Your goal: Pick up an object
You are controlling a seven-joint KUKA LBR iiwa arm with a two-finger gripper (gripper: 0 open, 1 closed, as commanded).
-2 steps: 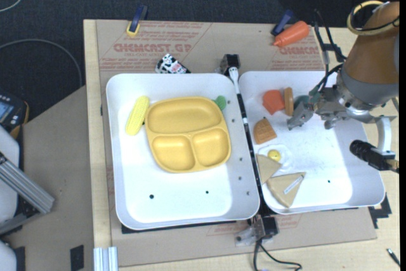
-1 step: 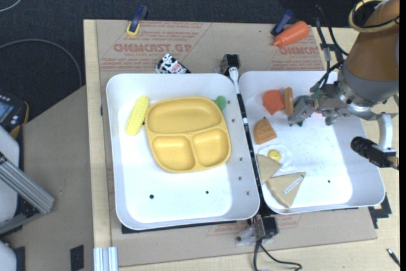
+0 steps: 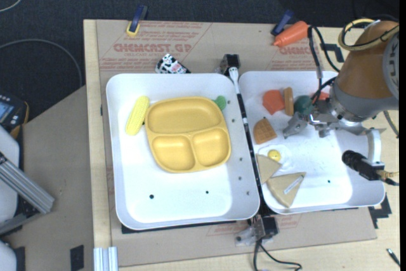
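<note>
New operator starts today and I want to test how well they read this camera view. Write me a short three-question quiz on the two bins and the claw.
1. True or false: the yellow divided tray lies in the left bin.
2. Which item lies beside that tray's left edge? A) corn cob B) orange block C) cheese wedge
3. Fill in: the claw hovers over the ____ bin.

Key:
1. True.
2. A, the corn cob.
3. Right; it is above the right bin, near the brown bread-like piece and the orange block.
</note>
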